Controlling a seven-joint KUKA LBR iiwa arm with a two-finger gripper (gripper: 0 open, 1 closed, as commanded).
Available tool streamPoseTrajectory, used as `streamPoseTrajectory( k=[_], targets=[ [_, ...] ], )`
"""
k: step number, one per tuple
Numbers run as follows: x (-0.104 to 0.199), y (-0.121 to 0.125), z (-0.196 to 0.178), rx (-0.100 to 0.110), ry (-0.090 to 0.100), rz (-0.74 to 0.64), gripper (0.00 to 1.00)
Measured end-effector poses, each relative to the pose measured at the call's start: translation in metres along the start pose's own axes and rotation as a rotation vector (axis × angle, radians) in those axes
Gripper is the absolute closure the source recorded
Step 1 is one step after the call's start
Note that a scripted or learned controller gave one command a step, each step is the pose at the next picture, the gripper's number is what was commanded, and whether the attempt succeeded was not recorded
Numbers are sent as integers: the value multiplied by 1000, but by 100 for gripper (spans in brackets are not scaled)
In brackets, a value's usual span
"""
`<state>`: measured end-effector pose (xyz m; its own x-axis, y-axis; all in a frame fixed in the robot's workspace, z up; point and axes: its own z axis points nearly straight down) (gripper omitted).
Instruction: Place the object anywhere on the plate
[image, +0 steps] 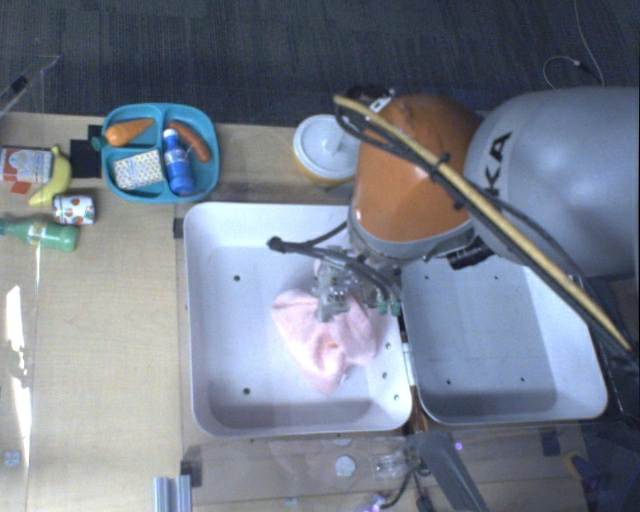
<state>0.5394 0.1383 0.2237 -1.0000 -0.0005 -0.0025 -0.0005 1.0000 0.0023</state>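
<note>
A pale pink plate (322, 338) lies in the left white bin (230, 300), towards its right side. My gripper (340, 292) hangs directly over the plate's upper edge, reaching down from the orange-banded wrist (410, 180). Its dark metal parts overlap the plate's top, and the wrist hides much of what is beneath it. I cannot make out a separate object on the plate or at the gripper.
The right white bin (500, 350) sits beside the left one, partly under the arm. A blue divided tray (160, 152) with toy food stands at the back left. A yellow-rimmed cup (322, 148) is behind the bins. A banana (52, 178), a can (74, 209) and a green bottle (42, 234) lie at the left.
</note>
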Motion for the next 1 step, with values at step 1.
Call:
streamPoseTrajectory(
  k=[1],
  targets=[
    [0, 0, 0, 0, -1, 0, 0]
  ],
)
